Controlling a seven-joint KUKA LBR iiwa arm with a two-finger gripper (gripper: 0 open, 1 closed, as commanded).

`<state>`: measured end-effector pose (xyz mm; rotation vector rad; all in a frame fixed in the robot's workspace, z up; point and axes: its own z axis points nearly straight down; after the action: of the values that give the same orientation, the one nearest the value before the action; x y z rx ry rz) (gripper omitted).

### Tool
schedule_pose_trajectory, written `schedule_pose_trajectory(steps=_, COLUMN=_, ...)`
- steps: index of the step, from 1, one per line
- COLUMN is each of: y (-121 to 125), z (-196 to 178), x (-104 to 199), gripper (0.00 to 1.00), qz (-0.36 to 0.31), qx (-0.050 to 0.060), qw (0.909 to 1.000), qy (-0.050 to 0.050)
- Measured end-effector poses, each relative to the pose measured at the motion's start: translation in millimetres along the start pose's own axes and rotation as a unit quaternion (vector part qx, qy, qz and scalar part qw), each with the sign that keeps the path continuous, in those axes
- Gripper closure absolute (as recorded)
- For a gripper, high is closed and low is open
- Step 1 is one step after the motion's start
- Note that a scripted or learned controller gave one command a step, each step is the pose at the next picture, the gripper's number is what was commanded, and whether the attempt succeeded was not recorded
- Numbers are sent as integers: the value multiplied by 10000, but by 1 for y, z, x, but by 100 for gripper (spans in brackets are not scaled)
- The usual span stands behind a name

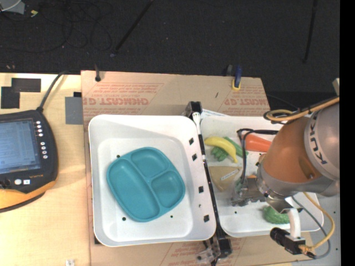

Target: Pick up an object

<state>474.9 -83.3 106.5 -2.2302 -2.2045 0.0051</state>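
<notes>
The right bin [244, 226] holds a yellow banana [221, 145], a small green piece [221, 154] beside it, an orange carrot-like object [258, 143], a tan flat item [226, 176] and a green object [275, 215] near the front right. My gripper [242, 195] is down inside this bin, just in front of the tan item, under the grey and orange wrist [294, 157]. The wrist hides much of the bin's right half.
The left bin [102, 132] contains a teal divided plate [145, 183]. A tablet controller [22, 151] lies on the bench at far left. Both bins rest on cardboard [166, 96]. Cables [283, 114] loop near the arm.
</notes>
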Motion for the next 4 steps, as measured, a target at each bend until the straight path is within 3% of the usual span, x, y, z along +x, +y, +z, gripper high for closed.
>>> schedule_pose_trajectory(steps=1, y=0, z=0, x=0, gripper=0, qz=7, qx=1, qw=10000, qy=0)
schedule_pose_trajectory(steps=2, y=56, z=20, x=-6, gripper=0, qz=-62, qx=-28, qw=10000, qy=-9)
schedule_pose_trajectory(steps=3, y=54, z=9, x=-7, gripper=100, qz=-41, qx=-4, qw=10000, qy=-2)
schedule_pose_trajectory(steps=4, y=74, z=-87, x=75, gripper=100, qz=-101, qx=-68, qw=9999, qy=10)
